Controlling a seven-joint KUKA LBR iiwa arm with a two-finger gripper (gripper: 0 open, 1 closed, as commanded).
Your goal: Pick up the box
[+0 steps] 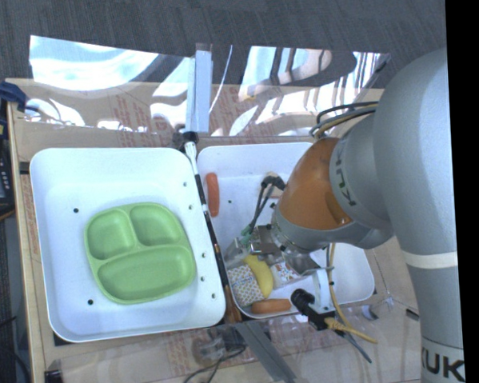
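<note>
Left bin (50, 237): white, shallow, holding a green divided plate (138, 252) with three compartments, lying flat near the middle.
Right bin (238, 167): white, just beside the left bin, largely covered by the arm.
Contents of right bin: an orange carrot-like piece (213, 193) lying against the wall shared with the left bin; a yellow banana-like piece (260, 275) toward the near side; an orange sausage-like piece (271, 307) along the near wall.
Box (244, 285): small, with a fine patterned face, in the right bin, touching the yellow piece on the side facing the left bin, near the shared wall.
Arm (382, 171): grey with an orange band, reaching low over the right bin.
Hand (260, 243): low inside the right bin, just above the yellow piece and near the box; opening cannot be told, and no grasp visible.
Table (112, 353): wooden surround under both bins.
</note>
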